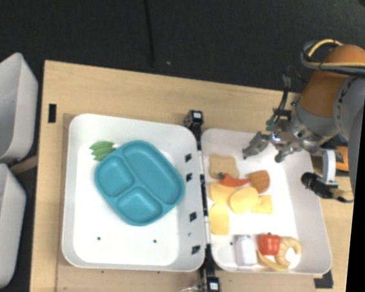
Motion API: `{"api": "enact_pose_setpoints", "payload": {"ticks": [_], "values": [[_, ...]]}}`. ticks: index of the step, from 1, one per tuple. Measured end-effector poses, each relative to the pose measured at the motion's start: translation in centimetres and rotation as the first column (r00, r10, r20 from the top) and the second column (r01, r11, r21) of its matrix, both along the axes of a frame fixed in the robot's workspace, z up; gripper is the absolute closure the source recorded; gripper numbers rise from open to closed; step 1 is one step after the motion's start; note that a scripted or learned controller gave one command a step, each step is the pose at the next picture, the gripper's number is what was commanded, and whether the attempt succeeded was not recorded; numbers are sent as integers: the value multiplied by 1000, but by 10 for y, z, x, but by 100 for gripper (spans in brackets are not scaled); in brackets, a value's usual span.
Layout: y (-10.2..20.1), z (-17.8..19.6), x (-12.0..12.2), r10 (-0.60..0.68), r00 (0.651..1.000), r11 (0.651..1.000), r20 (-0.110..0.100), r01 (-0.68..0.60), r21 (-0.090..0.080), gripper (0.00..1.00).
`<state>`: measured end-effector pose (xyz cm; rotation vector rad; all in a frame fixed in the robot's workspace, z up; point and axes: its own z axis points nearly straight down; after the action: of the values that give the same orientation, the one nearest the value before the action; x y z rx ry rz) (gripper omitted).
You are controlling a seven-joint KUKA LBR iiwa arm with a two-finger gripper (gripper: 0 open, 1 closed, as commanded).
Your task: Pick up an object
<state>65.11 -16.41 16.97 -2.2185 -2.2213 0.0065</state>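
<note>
The right bin point(312, 207) holds a heap of toy food: a tan slice of bread point(223, 165) toward its upper left, a small red-orange carrot-like piece point(234, 180) lying just below it, a browned roll point(260, 180) beside that, a cluster of pale yellow pieces point(238, 200) near the middle with one more yellow piece point(219, 218) below them, and along the lower edge a white block point(245, 250), a red pepper-like item point(269, 243) and a cream curved piece point(288, 254) touching it. The left bin point(76, 228) carries a blue three-compartment plate point(138, 181), tilted diagonally, with a small green leafy piece point(102, 147) just at its upper left corner. Both white bins sit side by side on a light wooden bench point(49, 180), with dark floor beyond and white rounded shapes at the left edge. The grey arm with its orange band point(333, 73) reaches in from the right, wrist bent downward, and the gripper point(268, 148) hangs over the upper part of the right bin, above the food; its fingers are spread apart with nothing between them.
</note>
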Motion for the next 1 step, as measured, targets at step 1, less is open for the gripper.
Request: {"api": "enact_pose_setpoints", "payload": {"ticks": [1], "values": [[-5, -61, -4, -2, 1000, 1000, 6, 2, -3, 0]]}}
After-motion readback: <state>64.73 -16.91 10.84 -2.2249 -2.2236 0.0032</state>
